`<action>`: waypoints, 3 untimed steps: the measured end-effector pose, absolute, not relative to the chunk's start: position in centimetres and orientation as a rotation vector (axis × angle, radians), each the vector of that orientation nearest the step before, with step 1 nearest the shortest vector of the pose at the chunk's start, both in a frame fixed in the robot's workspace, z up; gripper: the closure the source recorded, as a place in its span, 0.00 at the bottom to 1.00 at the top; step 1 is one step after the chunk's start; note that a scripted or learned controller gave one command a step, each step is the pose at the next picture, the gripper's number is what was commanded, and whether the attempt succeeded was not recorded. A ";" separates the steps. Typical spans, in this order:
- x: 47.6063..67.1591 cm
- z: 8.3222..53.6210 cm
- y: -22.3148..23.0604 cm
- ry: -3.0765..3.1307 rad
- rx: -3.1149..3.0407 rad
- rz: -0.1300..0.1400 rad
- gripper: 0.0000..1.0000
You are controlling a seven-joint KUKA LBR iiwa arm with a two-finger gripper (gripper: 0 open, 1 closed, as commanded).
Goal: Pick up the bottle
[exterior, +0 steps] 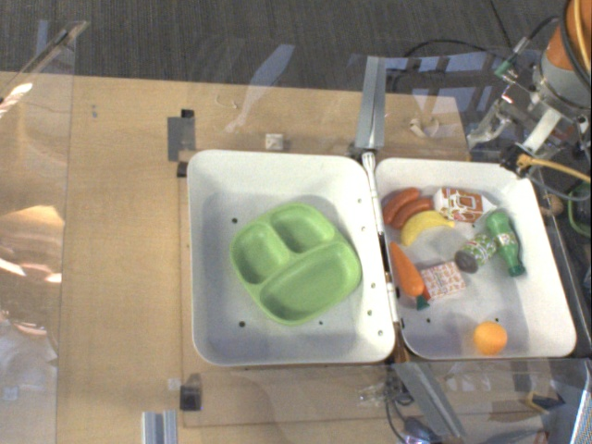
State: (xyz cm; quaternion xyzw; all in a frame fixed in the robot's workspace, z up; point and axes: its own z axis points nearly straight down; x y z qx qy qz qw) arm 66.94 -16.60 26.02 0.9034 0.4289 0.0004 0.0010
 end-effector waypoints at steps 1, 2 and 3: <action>66.7 27.5 -17.6 0.853 3.023 0.000 1.00; 66.8 28.5 -17.4 0.869 3.017 0.000 1.00; 66.0 28.2 -20.2 0.330 3.123 0.002 1.00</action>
